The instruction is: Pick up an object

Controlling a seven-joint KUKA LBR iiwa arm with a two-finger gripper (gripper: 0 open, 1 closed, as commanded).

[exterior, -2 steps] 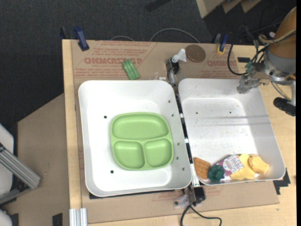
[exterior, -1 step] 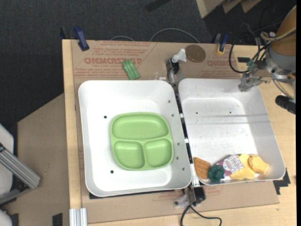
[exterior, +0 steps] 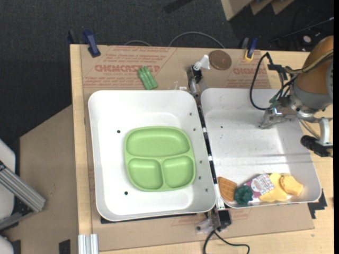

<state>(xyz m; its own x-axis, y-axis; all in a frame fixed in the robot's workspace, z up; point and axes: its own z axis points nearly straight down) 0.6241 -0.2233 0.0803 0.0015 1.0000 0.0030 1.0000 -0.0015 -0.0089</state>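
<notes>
Bench: we see brown cardboard with red print under two white bins set side by side.
Left bin: we see a green tray with three compartments lying flat in its middle.
Right bin: its floor is mostly bare; we find the toys heaped along its near edge.
Arm: it comes in from the right and ends over the right bin's far right part.
Gripper: it sits low over the bin floor; we cannot tell how it is set.
Toys: a tan waffle-like piece, a dark green lump, a pink and white packet and yellow pieces lie touching in a row, well apart from the gripper, nearer to us.
Green clip: it lies on the cardboard beyond the left bin.
</notes>
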